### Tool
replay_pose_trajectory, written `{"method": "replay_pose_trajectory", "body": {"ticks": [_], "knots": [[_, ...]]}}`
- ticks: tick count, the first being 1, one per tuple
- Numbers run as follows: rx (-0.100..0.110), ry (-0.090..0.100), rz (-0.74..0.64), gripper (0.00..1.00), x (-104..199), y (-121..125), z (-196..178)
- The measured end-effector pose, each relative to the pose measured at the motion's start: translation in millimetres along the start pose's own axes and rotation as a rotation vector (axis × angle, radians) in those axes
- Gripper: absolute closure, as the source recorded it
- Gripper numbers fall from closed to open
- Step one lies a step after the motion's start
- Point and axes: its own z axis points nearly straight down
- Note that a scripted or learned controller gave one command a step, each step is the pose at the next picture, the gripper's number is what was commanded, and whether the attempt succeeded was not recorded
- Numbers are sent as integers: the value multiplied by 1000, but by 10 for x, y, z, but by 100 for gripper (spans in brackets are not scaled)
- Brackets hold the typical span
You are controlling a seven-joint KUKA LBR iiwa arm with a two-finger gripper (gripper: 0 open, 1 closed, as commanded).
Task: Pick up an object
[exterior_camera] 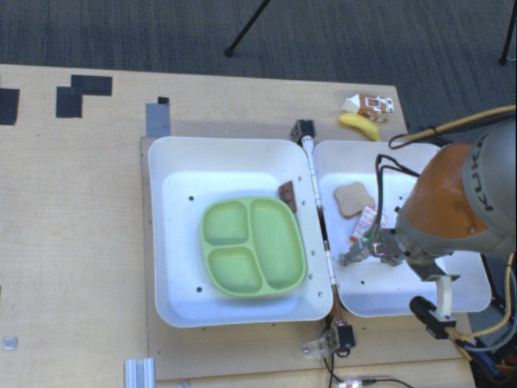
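Grey-and-orange arm's 2-finger gripper (360,251) sits low in the right shallow white bin (404,297), near its left wall. Fingers look narrow w/ nothing clearly between them, though the view is blurry there. Likely targets: flat tan bread-shaped piece (350,198) and small red-and-white packet (363,221), just beside the tip.

Risk: the packet is thin & flat, so fingers may skid over it or shove it vs. the wall. Left bin (174,241) holds a green 3-compartment plastic tray (253,247). Open room lies toward the right bin's front.
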Motion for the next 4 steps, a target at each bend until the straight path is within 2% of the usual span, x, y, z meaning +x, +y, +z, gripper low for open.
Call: {"method": "replay_pose_trajectory", "body": {"ticks": [1, 2, 3, 4], "knots": [[-5, 0, -1, 100, 1, 23, -114], [8, 4, -5, 100, 586, -9, -980], [9, 3, -4, 0, 582, -11, -978], [9, 3, -4, 0, 582, -11, -978]]}}
